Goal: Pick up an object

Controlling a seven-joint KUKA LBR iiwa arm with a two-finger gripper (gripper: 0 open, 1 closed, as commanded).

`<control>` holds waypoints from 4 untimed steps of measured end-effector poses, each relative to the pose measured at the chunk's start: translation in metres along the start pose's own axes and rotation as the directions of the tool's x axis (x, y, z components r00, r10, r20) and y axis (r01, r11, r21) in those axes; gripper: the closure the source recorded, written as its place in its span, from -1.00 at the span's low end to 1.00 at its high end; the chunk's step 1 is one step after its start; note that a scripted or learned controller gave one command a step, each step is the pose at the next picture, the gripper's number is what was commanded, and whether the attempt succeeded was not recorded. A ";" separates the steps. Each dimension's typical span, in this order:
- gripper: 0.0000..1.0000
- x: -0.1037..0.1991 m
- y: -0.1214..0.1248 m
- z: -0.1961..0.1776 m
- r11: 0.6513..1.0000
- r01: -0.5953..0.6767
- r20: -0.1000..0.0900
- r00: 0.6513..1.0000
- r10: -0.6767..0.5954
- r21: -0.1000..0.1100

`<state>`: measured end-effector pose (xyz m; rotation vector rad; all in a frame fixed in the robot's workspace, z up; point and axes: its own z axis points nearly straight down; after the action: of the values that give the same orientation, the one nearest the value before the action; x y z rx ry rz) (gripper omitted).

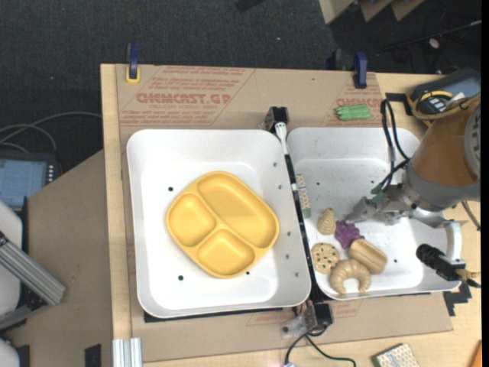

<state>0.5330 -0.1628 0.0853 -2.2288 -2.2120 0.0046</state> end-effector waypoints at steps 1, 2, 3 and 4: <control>-1.00 0.073 0.062 -0.001 1.000 0.015 -0.002 1.000 -0.015 -0.011; -1.00 0.035 0.020 0.001 1.000 0.004 -0.002 1.000 -0.004 0.002; -1.00 -0.012 -0.034 0.001 1.000 0.001 0.000 1.000 -0.001 0.002; -1.00 0.045 0.050 0.000 1.000 0.015 -0.003 1.000 -0.015 -0.010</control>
<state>0.5837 -0.1177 0.0851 -2.2149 -2.2323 -0.0092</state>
